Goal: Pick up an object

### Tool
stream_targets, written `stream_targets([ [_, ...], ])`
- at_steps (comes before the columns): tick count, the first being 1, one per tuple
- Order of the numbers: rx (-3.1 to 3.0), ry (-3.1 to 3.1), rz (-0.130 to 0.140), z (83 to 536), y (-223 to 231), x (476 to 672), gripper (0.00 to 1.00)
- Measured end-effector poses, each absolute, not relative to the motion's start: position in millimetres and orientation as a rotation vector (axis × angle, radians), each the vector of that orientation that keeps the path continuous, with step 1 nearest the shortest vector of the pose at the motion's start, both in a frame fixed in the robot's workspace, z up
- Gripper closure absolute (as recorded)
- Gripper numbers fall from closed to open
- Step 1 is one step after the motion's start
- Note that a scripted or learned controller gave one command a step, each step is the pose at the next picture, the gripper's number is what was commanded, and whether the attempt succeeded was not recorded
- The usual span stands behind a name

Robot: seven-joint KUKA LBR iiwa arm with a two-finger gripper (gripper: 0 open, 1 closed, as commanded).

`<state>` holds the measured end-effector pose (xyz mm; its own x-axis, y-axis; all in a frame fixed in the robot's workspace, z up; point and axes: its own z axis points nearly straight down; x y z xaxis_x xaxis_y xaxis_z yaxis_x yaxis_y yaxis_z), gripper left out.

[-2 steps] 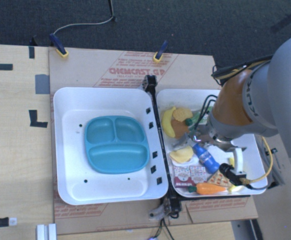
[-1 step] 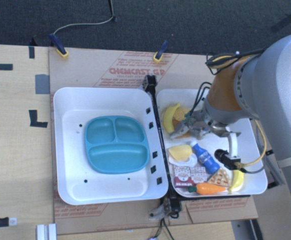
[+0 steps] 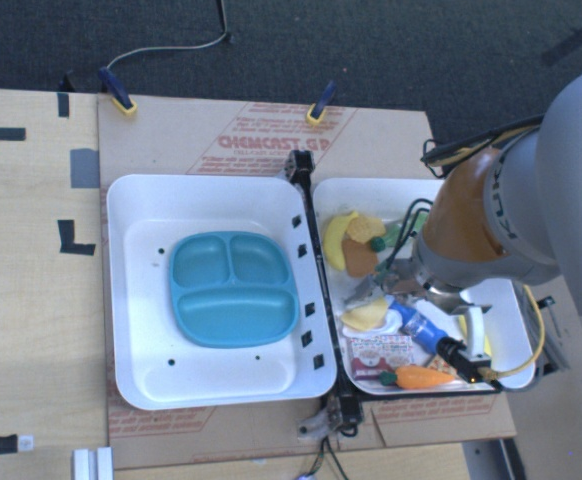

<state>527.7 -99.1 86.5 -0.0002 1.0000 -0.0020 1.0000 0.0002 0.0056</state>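
From above, you see the gripper (image 3: 374, 286) low in the right bin (image 3: 519, 340), amid soft toy food: a yellow banana (image 3: 335, 236), a carrot (image 3: 423, 376), a blue bottle (image 3: 423, 330). You cannot tell its grip state. A smooth blue divided plate (image 3: 234, 288) lies in the left bin (image 3: 131, 268).

The arm (image 3: 556, 183) reaches in from the right of the camera view, its broad grey body filling the upper right and slanting down toward the left. Below the grey section sits the orange band (image 3: 461, 208), and under it a grey wrist (image 3: 466, 258) tilted down and leftward. The gripper (image 3: 376, 283) hangs at the wrist's lower left end, low down, its dark metal tip pointing left. The arm's own bulk hides much of the wrist mount.
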Motion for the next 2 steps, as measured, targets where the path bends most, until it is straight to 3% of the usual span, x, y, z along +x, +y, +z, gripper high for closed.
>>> stream_targets([
  [1,2.217,2.220,0.003,86,-96,583.1,0.00],
  [2,2.219,2.221,0.001,87,-96,612.7,0.00],
])
